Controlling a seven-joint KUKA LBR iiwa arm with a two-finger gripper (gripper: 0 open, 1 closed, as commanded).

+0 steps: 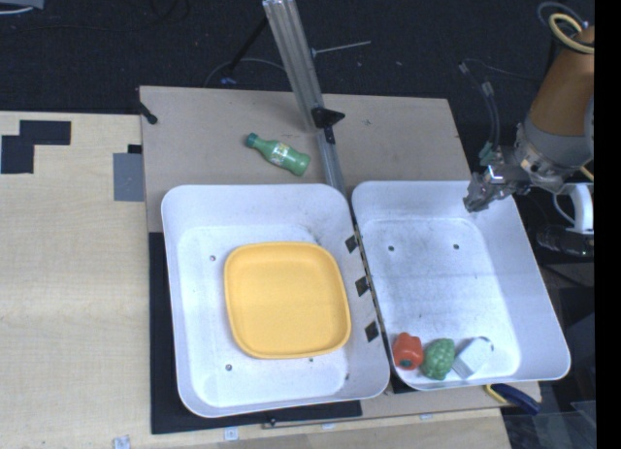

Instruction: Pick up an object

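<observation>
My gripper (482, 195) hangs over the far right corner of the right bin (446, 272), well away from the objects. At that bin's near edge lie a small red-orange object (408, 350), a green bumpy object (439, 358) and a white-grey block (471, 356), packed side by side. A yellow square plate (287, 299) lies flat in the left bin (189, 243). Nothing shows between the fingers.
A green bottle (277, 153) lies on the bench behind the left bin. A slanted aluminium rail (303, 59) rises from behind the gap between the bins. Black clips (361, 285) sit along the shared bin wall.
</observation>
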